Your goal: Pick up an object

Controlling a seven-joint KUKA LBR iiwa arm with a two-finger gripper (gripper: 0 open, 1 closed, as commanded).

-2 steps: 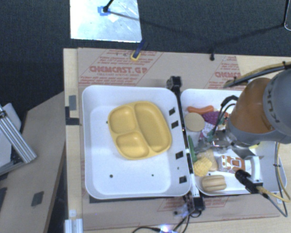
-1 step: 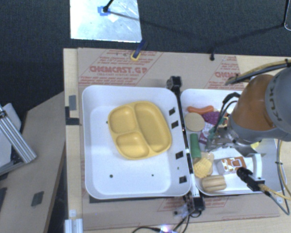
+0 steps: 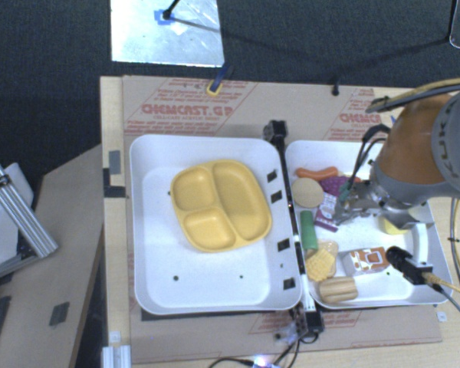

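My gripper (image 3: pixel 343 205) reaches into the right bin (image 3: pixel 437 286) from the right, low over its middle. A purple packet (image 3: pixel 326 214) lies right at its tip, touching or nearly so. Around it lie an orange carrot (image 3: pixel 316 172), a dark purple piece (image 3: pixel 334 183), a beige round (image 3: pixel 307 193), a green cylinder (image 3: pixel 308 231), a yellow waffle piece (image 3: pixel 320 264), a tan bread log (image 3: pixel 337 289) and an orange-and-white carton (image 3: pixel 366 260). A yellow item (image 3: pixel 395 223) peeks from under the arm. The wrist hides part of the bin.
The left bin (image 3: pixel 153 282) holds a yellow divided plate (image 3: pixel 218 204). A black-clipped divider (image 3: pixel 285 205) separates the two bins. Cardboard lines the bench beneath them. A shiny metal sheet (image 3: pixel 167 21) lies beyond the bench's far edge.
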